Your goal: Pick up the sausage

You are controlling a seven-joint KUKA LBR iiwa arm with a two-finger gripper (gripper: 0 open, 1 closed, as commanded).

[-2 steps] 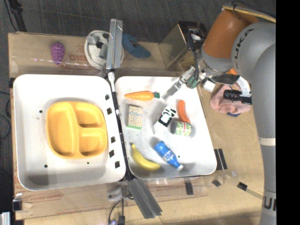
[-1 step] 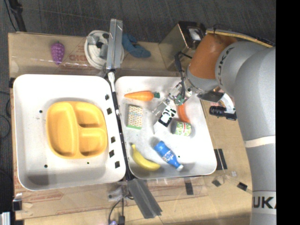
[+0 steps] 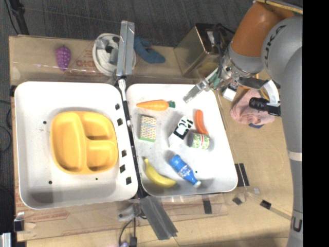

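The sausage (image 3: 199,121) is a short orange-red piece lying on the floor of the right bin (image 3: 226,163), towards its right side, just above a small green can (image 3: 199,141). My gripper (image 3: 191,95) hangs over the upper right part of that bin. Its tip is a little above and to the left of the sausage, apart from it. Nothing shows in the gripper.
The right bin also holds a carrot (image 3: 152,105), a checked packet (image 3: 147,127), a black-and-white item (image 3: 181,128), a blue bottle (image 3: 184,170) and a banana (image 3: 157,175). A yellow divided tray (image 3: 85,140) lies in the left bin (image 3: 31,102). A pink cloth (image 3: 249,112) sits right of the bins.
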